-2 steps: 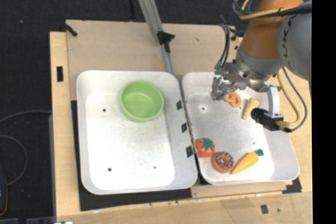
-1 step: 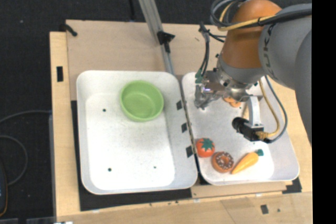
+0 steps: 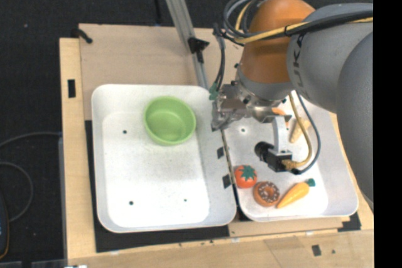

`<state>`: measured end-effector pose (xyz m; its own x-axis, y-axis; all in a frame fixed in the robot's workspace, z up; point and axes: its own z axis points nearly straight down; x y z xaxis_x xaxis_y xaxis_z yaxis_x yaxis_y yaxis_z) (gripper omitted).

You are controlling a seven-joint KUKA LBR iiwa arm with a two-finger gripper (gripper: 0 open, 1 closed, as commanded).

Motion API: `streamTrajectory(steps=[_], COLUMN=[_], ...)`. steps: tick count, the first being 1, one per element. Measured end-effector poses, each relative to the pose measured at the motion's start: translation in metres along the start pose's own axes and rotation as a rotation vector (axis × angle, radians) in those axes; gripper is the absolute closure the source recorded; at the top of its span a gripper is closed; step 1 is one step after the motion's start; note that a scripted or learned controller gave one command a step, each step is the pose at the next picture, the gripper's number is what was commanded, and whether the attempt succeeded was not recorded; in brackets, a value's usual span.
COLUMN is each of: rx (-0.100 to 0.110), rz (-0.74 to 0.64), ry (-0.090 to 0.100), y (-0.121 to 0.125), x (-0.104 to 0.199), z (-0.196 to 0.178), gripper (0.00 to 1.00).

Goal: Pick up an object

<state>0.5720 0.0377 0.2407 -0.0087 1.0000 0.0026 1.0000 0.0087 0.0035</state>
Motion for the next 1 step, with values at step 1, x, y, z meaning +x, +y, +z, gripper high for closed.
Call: streamTrajectory(steps=[1], rx=[0.004], rz=[0.002], ry=[-0.001], y=[-0.017], x=[0.0482], z=[0.0097], gripper=[1.0])
